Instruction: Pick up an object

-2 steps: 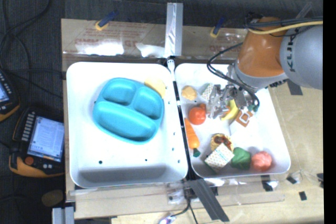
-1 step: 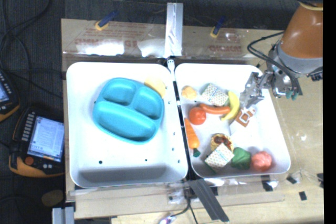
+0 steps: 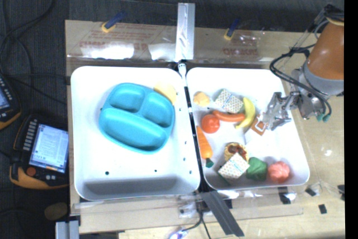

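Just left of claw [image 3: 274,113]: banana [image 3: 248,113].

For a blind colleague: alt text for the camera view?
The gripper reaches into the right bin above toy food: a banana, tomato and carrot. The left bin holds a blue tray.

You see the gripper [image 3: 273,112] low in the right bin [image 3: 291,145], just beside a banana [image 3: 248,113]. A blue tray [image 3: 137,116] sits in the left bin [image 3: 89,165].
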Robot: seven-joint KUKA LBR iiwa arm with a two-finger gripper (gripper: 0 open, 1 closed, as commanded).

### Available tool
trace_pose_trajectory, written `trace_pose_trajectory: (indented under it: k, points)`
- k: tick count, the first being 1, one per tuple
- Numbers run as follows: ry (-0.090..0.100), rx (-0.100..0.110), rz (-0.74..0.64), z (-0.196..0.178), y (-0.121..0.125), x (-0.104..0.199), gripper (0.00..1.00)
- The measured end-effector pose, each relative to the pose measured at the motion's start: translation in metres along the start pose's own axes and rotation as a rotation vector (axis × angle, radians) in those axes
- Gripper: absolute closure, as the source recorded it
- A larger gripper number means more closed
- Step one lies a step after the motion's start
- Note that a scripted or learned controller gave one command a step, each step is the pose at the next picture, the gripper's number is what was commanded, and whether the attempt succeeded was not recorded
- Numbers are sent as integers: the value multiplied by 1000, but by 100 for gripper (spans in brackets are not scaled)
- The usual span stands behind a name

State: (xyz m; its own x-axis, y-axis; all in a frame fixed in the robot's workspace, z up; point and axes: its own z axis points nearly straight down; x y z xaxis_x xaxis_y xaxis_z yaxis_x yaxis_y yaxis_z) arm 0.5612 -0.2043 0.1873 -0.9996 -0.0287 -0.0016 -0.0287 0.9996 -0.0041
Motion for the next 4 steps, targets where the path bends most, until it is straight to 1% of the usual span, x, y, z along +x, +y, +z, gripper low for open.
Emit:
trace_pose_trajectory:
  k: [1,2,3,4]
  points:
    - [-4,3,1,-10,0,-1,100]
    - [-34,10,-98,65,-16,9,100]
    - [-13,-3,26,59,-18,4,100]
    - [-46,2,391,70,-18,23,100]
